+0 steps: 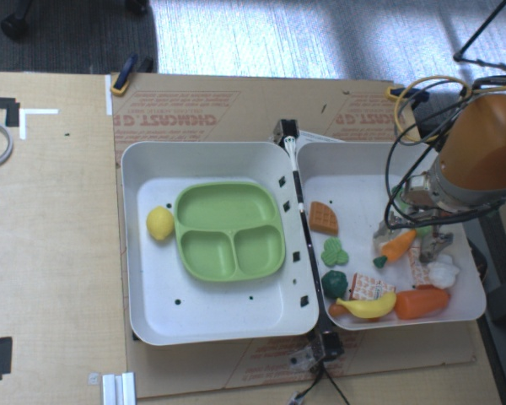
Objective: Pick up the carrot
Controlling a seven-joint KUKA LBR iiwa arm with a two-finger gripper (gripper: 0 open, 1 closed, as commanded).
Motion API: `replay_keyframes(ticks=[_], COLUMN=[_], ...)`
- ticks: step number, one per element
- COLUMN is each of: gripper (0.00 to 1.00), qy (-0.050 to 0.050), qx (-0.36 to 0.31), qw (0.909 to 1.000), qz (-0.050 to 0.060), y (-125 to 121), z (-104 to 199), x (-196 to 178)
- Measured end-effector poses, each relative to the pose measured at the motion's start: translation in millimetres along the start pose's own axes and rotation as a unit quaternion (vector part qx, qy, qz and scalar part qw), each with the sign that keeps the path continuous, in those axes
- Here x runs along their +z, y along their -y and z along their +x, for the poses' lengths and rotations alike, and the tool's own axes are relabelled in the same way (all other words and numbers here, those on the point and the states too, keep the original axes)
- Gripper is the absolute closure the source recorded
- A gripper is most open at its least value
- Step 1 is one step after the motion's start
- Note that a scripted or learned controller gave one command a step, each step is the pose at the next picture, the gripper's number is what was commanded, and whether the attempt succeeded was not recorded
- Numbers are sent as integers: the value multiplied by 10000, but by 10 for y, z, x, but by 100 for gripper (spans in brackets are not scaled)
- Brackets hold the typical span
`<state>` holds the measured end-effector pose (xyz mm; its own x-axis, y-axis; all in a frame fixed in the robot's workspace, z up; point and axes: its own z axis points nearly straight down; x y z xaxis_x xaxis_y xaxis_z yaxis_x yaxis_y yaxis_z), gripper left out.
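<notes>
The carrot (395,245) is small and orange with a green top. It lies tilted in the right bin (354,165), green end pointing down-left. My gripper (423,238) hangs at the carrot's thick end, below the grey wrist and the orange band (482,142). That end of the carrot runs under the gripper body, so the contact there is hidden. I cannot tell whether the carrot is resting on the bin floor or raised off it.
Also in the right bin are a waffle piece (324,218), green broccoli (333,251), a dark green item (334,283), a banana (368,307), an orange-red vegetable (421,302) and a white item (443,272). The left bin (143,251) holds a green divided plate (230,230) and a lemon (159,224).
</notes>
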<state>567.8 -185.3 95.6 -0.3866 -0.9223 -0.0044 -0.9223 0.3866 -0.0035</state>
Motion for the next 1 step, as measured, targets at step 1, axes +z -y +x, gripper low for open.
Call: replay_keyframes(ticks=[1], gripper=[0], qy=[1], qx=[-292], qw=[9996], qz=[29], y=[-410], z=[504], x=[-12])
